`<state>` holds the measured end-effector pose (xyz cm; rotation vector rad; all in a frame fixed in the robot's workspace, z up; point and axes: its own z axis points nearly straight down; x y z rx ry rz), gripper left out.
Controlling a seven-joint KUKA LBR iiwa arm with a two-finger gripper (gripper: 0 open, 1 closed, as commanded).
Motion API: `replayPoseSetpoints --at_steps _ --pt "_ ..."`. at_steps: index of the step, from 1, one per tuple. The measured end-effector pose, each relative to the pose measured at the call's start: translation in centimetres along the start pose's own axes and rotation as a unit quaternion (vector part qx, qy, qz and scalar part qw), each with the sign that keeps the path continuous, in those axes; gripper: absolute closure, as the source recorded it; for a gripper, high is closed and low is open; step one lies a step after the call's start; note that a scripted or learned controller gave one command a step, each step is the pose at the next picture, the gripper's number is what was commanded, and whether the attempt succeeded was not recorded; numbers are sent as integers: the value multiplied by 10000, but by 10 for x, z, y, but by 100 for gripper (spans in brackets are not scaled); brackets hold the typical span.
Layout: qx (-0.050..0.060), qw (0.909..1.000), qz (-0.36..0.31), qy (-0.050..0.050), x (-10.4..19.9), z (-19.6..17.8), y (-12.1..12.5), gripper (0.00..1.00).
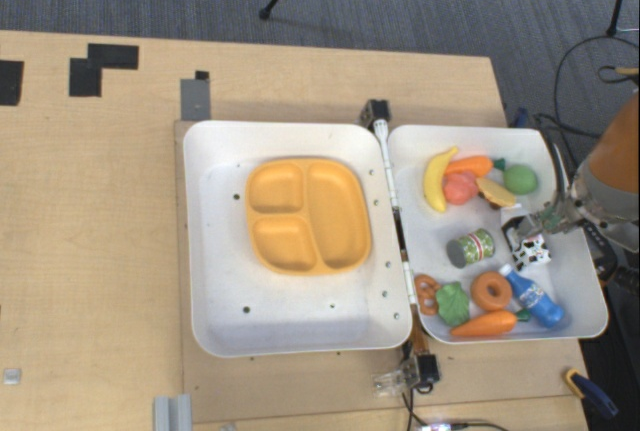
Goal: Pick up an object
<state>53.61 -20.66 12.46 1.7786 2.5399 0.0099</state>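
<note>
Gripper (524, 231) hangs low in the right bin (590, 291) beside a small black-and-white toy (533, 252); its opening cannot be told.

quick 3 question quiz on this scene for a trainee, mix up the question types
1. True or false: the yellow divided plate lies in the left bin.
2. Which fruit touches the left end of the upper carrot: A lemon, B banana, C grape?
3. How many carrots lie in the right bin?

Key: 1 true. 2 B. 3 two; the second carrot lies along the near edge.
</note>
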Motion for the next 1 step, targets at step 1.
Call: replayPoseSetpoints --at_steps 1 --pt "146 9940 1072 130 74 -50 6 100"
